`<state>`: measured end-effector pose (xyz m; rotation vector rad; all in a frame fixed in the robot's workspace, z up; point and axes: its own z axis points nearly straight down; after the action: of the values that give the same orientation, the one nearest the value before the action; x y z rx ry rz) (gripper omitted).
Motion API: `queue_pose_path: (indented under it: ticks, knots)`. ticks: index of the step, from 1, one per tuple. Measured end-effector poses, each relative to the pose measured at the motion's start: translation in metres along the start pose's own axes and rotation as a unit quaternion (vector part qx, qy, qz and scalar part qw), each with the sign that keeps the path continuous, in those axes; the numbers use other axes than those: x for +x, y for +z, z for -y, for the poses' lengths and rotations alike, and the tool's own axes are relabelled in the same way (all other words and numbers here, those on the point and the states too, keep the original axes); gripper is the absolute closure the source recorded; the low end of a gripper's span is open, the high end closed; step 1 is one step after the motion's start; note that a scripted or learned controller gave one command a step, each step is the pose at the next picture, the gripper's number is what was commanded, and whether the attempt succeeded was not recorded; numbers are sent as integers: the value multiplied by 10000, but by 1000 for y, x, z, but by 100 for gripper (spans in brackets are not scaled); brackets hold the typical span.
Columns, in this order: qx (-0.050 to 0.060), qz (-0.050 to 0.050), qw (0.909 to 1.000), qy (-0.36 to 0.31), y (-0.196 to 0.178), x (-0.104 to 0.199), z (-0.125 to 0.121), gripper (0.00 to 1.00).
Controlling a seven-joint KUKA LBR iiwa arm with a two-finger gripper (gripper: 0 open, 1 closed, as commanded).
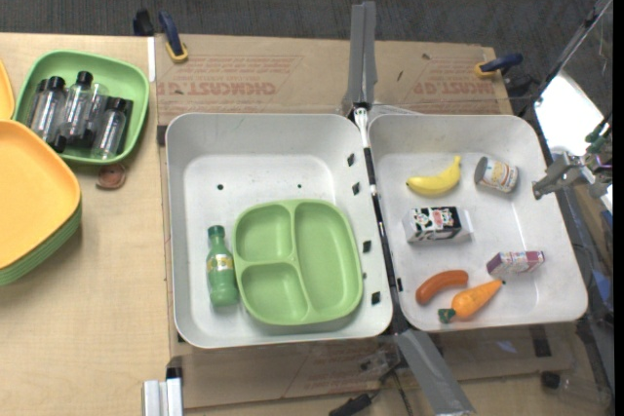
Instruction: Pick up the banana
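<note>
Your banana (435, 177) lies in the right bin (556, 209), in its far left part, curved with the tips turned up toward the far wall. The gripper (564, 172) sits at the right rim of that same bin, well apart from the banana, with a small can (496, 174) lying on its side between the two. You cannot tell from this view whether the gripper is apart or together; it is too small and blurred at the edge.

Around the banana you have bare white floor on the far side and to the left, up to the divider where the two bins meet. Just near of it rests a small black-and-white carton (437, 224). Further toward you lie a red sausage (441, 285), an orange carrot (475, 299) and a little pink and white box (516, 261), all apart from the banana.

The banana looks smooth and yellow, the bin hard and glossy white with rounded corners. The left bin (195, 161) holds a green divided tray (295, 260) and a green bottle (221, 267) just beside it.
</note>
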<state>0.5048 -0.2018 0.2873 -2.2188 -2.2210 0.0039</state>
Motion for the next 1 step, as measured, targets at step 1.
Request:
queue_pose_path:
  ticks: [1]
  knots:
    - [-7,1,9990,-447,101,-21,-64,0]
